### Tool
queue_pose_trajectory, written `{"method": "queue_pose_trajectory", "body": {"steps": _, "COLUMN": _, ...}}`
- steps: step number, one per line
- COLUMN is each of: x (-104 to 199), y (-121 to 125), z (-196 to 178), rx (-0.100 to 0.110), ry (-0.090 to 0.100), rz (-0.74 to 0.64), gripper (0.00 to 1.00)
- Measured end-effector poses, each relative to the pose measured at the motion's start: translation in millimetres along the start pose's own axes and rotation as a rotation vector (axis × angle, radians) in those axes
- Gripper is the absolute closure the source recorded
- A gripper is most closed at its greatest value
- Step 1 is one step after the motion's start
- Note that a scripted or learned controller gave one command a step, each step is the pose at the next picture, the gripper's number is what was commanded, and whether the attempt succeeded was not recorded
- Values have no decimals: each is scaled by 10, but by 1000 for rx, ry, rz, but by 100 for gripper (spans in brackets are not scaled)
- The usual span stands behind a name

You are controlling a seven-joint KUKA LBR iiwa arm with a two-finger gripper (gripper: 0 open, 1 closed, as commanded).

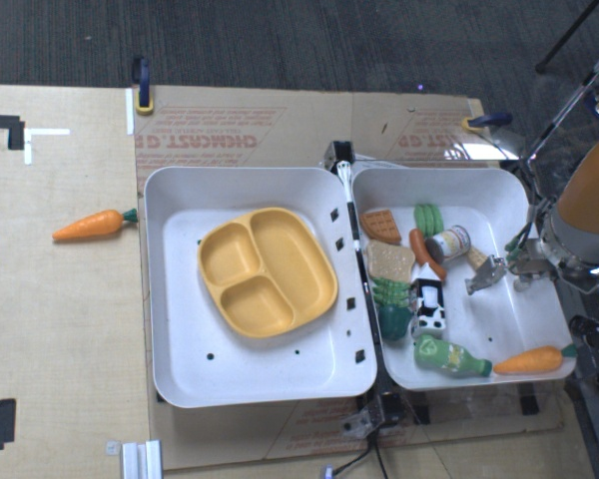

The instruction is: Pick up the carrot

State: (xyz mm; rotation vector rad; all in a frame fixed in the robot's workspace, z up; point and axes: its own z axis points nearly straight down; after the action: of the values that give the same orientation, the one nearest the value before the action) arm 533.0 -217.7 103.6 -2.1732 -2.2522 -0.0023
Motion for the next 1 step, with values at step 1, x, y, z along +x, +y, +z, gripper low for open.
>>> {"method": "queue_pose_trajectory", "body": {"steps": 1, "x": 12, "y": -515, "z": 117, "rx": -8, "ry": -4, "rz": -169, "gripper": 0}}
